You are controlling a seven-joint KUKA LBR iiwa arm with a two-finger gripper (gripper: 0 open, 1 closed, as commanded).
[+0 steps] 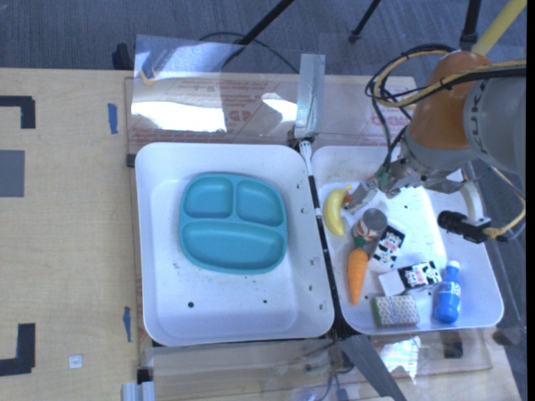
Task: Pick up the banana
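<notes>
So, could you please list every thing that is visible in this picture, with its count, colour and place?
bins: 2, white, side by side on the bench
divided plate: 1, teal, middle of the left bin
banana: 1, yellow, right bin, upper left, near the divider
carrot: 1, orange with green top, right bin, below the banana
grey round object: 1, grey, right bin, just above the carrot
black-and-white patterned items: 2, right bin, centre
sponge: 1, yellowish-green, right bin, lower edge
bottle: 1, blue, right bin, lower right
arm: 1, grey with orange band, reaching from the right
gripper: 1, just right of the banana, above the right bin
</notes>
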